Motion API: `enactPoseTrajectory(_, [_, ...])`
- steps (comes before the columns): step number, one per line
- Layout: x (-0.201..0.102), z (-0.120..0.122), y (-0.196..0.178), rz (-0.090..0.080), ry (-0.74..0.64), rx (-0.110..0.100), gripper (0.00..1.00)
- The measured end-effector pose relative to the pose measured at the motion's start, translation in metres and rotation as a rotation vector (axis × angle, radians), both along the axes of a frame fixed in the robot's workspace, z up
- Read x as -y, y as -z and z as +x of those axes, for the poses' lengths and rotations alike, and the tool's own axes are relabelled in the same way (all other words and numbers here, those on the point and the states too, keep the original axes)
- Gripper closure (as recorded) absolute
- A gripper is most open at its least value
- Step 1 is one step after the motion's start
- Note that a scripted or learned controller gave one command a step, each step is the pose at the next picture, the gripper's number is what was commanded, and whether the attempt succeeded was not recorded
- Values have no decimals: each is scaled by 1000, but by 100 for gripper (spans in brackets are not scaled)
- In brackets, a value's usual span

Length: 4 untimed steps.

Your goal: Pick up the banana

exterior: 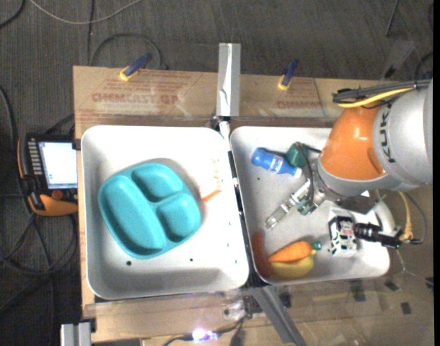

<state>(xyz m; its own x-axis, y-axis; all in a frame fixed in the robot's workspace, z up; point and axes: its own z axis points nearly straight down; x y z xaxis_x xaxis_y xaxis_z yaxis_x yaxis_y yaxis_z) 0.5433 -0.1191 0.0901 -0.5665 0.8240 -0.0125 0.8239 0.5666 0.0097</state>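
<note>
Approach step: my end effector point(286, 209), finger state untellable, hovers above the banana point(293, 268); next I descend toward the near wall.

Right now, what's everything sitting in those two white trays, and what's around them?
Divided plate: one, turquoise, left bin.
Left bin: one, white.
Right bin: one, white.
Banana: one, yellow, near edge of the right bin.
Carrot: one, orange, lying against the banana.
Bottle: one, blue, far side of the right bin.
Handheld controller: one, lit screen, left of the bench.
Clamps: two, blue-yellow, far edge.
Gripper: one, metallic, over the right bin.
</note>
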Motion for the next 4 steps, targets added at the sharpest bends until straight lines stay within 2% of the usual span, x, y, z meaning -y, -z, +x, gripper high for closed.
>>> enactPoseTrajectory(1, [0,1,-11,1,1,3,100])
enactPoseTrajectory(2, [-13,20,-2,-7,-349,-4,100])
enactPoseTrajectory(3, [-93,36,-132,2,-212,-13,100])
enactPoseTrajectory(4, [-136,29,-193,0,-439,-13,100])
